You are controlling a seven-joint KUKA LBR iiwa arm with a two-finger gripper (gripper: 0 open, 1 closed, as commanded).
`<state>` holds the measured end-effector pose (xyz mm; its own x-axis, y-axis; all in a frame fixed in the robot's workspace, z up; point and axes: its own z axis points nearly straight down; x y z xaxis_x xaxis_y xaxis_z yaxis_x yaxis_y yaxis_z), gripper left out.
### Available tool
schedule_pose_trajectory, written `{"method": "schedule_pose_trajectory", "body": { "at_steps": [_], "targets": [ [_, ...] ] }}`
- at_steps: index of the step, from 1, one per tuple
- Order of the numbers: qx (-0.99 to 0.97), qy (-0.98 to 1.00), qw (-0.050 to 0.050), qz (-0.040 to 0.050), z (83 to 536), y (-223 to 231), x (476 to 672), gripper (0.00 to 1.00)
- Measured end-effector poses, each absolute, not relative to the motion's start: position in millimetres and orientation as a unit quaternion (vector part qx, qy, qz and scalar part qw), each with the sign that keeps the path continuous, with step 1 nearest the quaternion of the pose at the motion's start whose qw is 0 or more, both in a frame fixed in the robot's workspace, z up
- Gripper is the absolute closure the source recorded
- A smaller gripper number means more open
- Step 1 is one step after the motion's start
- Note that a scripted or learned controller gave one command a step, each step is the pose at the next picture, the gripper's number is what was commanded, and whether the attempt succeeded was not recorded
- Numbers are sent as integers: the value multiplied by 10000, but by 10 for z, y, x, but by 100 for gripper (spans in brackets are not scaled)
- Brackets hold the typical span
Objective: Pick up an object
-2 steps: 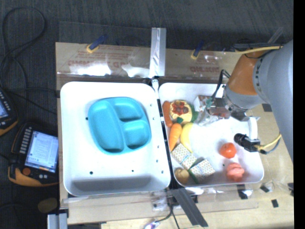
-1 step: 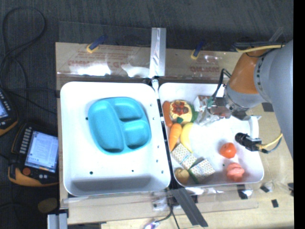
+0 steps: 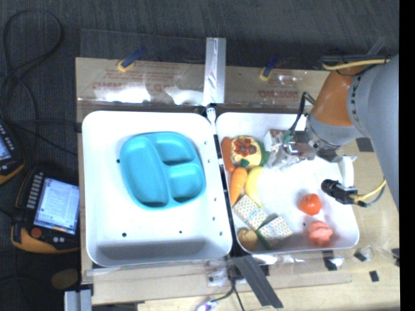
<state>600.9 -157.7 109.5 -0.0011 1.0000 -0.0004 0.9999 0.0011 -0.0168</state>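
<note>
The right bin (image 3: 337, 238) holds several toy foods. A yellow and red piece (image 3: 246, 149), an orange carrot (image 3: 237, 181) and a yellow banana (image 3: 253, 183) lie along its left side. Two patterned boxes (image 3: 259, 220) and a brown piece (image 3: 247, 238) sit at the front left. A red tomato (image 3: 310, 203) and a pink piece (image 3: 319, 232) rest at the front right. My gripper (image 3: 280, 149) is low in the bin's back part, just right of the yellow and red piece.
The left bin (image 3: 104, 238) bears a blue divided tray (image 3: 162, 168). A clear plastic sheet (image 3: 194, 86) with clips lines the back of the bench. A handheld pendant (image 3: 45, 206) lies on the floor to the left. The arm's orange band (image 3: 334, 99) rises over the right bin's back corner.
</note>
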Motion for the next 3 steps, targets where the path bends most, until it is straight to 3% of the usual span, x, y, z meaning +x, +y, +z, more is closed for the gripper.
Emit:
{"method": "schedule_pose_trajectory", "body": {
  "at_steps": [1, 3],
  "targets": [
    [-8834, -4685, -30, -40, 910, -1756, 6057, 100],
    [-8820, -4712, -26, 44, 1033, -1765, 6039, 100]
  ]
}}
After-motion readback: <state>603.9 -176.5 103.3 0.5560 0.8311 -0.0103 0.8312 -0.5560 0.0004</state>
